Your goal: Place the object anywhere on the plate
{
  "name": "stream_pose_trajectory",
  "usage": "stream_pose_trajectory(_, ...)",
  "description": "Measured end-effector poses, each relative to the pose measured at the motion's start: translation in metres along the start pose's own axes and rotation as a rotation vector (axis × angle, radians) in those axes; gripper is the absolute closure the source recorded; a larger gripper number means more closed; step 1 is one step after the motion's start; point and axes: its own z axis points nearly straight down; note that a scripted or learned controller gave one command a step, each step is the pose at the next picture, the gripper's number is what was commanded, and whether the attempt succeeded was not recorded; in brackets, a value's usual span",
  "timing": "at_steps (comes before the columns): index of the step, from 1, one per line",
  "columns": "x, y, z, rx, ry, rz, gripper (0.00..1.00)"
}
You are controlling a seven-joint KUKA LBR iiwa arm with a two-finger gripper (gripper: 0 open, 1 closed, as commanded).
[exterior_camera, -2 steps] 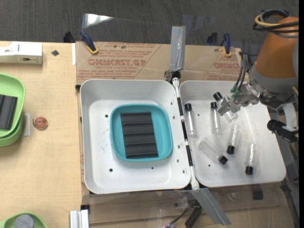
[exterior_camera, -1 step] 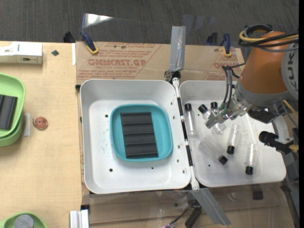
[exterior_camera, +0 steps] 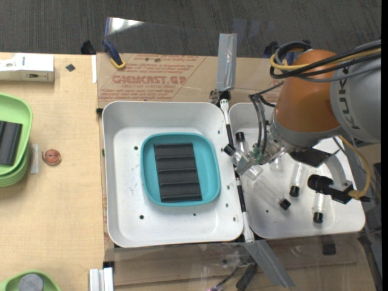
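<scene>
Plate (exterior_camera: pixel 180 168): teal, in left bin (exterior_camera: pixel 121 223) | bench (exterior_camera: pixel 54 223): light wood | end effector (exterior_camera: pixel 253 162): state unclear

i am watched by one camera, fixed above the bench (exterior_camera: pixel 54 223) and looking down at a slant. it sits far enough off to take in both bins whole: the left bin (exterior_camera: pixel 121 217) lies near the middle of the frame, the right bin (exterior_camera: pixel 339 223) toward the right edge. dark floor (exterior_camera: pixel 182 11) runs along the top, so the view tips away toward the bench's far side. my arm (exterior_camera: pixel 309 96) enters from the right, large and close under the lens.
</scene>
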Motion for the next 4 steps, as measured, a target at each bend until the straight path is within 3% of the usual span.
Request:
stream_pose_trajectory(1, 0.000, 0.000, 0.000, 0.000, 0.000, 0.000, 0.00)
stream_pose_trajectory(2, -0.043, -0.054, -0.057, -0.002, -0.002, 0.086, 0.00)
stream_pose_trajectory(3, -0.085, -0.067, -0.141, 0.000, -0.001, 0.191, 0.00)
stream_pose_trajectory(4, -0.195, -0.061, -0.194, -0.003, -0.004, -0.003, 0.00)
